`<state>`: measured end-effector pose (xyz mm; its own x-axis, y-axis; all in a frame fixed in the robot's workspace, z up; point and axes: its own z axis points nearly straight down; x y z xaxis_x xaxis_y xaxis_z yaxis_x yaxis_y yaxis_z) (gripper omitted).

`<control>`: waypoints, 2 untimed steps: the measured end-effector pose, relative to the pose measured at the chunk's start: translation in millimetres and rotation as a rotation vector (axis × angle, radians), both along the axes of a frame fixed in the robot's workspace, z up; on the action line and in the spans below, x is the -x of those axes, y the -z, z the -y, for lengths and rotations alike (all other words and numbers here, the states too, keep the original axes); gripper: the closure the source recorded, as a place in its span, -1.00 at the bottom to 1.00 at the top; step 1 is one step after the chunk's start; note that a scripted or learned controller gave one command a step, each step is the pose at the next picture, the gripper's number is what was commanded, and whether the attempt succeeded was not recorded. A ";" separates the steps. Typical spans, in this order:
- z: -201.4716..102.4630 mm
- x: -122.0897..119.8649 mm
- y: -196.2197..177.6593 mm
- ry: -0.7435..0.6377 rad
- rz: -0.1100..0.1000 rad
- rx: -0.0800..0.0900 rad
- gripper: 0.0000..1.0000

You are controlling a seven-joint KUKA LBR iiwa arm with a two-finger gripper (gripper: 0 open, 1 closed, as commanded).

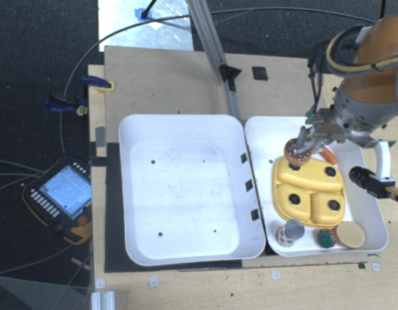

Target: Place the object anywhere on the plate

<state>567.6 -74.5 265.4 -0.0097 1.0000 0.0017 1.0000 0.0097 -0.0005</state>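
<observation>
Yellow plastic marks the plate (308, 196), a sectioned dish lying in the right bin (263, 173), with dark spots in its compartments. At its upper-left edge sits a small brown, ring-shaped object (294, 153), like a toy doughnut, and the end effector (304, 141) hangs directly over it, its tip at or touching the piece. Whether the end effector is clenched on the object or released cannot be told, since the wrist and arm body cover that spot from above.

Judging from this, the step in hand is either the grasp or the set-down at the plate's rim. The object seems to overlap the plate's edge rather than rest well inside a compartment, so the next move likely calls for carrying it a little further toward the plate's middle before letting go.

Beside the object an orange piece (328, 154) is half hidden under the arm. Along the bin's near wall lie a small grey item (290, 231), a green one (325, 239) and a tan disc (351, 234); their exact kinds are hard to make out. The left bin (131, 173) is beside it.
</observation>
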 end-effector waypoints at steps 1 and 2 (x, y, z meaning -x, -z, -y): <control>-55.5 16.8 4.4 0.000 -0.001 0.000 1.00; -116.6 25.8 18.0 -0.001 0.000 0.000 1.00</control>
